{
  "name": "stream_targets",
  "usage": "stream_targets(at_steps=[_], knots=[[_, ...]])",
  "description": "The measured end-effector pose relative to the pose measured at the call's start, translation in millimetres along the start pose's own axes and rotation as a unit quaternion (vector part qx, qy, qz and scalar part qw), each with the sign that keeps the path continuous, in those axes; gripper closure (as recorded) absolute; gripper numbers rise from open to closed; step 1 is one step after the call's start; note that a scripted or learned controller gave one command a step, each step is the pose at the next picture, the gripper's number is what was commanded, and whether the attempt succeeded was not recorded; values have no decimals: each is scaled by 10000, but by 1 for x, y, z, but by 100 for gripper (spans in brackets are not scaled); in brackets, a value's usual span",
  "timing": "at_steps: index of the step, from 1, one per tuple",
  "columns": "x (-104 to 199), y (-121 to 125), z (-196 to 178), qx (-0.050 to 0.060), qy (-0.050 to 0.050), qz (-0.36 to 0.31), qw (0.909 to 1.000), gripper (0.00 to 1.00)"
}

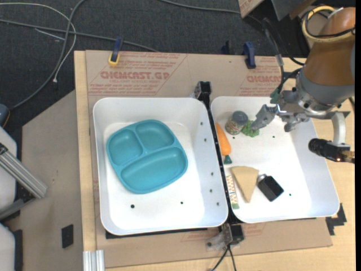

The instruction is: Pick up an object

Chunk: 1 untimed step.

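Note:
My gripper (276, 121) hangs over the back part of the right bin (307, 168), open, with nothing between its fingers. Its left fingertip (262, 117) is just beside a small green item (251, 131). Left of that stands a brown piece with a grey top (237, 121). An orange carrot (224, 140) lies along the bin's left wall. Nearer the front lie a tan wedge (245, 180), a black block (271, 188) and a striped stick (231, 188).
The left bin (113, 208) holds a teal divided plate (148, 155). A black clamp (202, 89) sits at the back between the bins. Bare white floor lies in the right bin's middle and right side. The arm's body (330, 55) rises at the right.

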<state>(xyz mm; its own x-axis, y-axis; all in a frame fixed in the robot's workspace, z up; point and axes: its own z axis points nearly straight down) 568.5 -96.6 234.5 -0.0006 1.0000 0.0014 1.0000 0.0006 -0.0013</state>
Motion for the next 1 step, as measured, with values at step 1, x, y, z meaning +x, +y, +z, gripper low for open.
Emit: stream_targets(at_steps=[1], knots=[[-1,-5,41,4,-1,6,10000,0]])
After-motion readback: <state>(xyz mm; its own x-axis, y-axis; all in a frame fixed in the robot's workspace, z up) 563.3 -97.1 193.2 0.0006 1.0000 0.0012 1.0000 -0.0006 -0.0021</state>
